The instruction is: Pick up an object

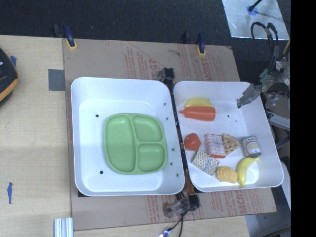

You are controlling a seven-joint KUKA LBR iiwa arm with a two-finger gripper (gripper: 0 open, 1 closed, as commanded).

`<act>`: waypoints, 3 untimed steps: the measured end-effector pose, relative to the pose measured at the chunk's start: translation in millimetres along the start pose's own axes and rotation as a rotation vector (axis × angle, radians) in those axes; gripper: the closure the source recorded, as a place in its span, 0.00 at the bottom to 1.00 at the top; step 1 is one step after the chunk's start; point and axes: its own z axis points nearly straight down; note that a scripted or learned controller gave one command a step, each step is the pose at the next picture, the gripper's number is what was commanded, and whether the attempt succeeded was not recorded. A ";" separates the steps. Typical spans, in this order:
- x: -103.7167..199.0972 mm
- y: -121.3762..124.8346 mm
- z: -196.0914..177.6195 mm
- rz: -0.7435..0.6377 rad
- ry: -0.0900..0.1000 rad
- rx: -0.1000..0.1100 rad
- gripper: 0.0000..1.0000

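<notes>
A wooden worktop (29,147) fills the frame's lower part, overlaid with a sheet of brown cardboard (143,58) clamped at its upper edge. Two shallow white bins sit side by side on the cardboard. The left bin (84,98), at centre frame, carries a green divided plate (134,142) lying flat. The right bin (261,179), at centre right, holds the small objects: an orange carrot (198,113) lying across the upper left of the bin, touching a yellow piece (198,102) just above it; a yellow banana (245,169) at lower right; a red-and-white packet (215,145) near the middle, with a cracker-like wedge (230,143) beside it; a patterned white packet (205,162) below; a red tomato-like piece (192,141) at left; a small tin can (251,145) to the right; and a yellow corn cob (226,174) next to the banana. The pincer (245,98) sits over the bin's upper right corner, well apart from the objects; whether its jaws stand wide or narrow cannot be told, and nothing is visible in it.
</notes>
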 end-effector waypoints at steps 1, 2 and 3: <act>26.6 35.9 146.5 -0.001 0.000 0.003 0.00; 47.2 78.5 172.2 -0.001 -0.001 -0.023 0.00; -28.9 8.0 166.6 0.002 0.000 -0.001 0.00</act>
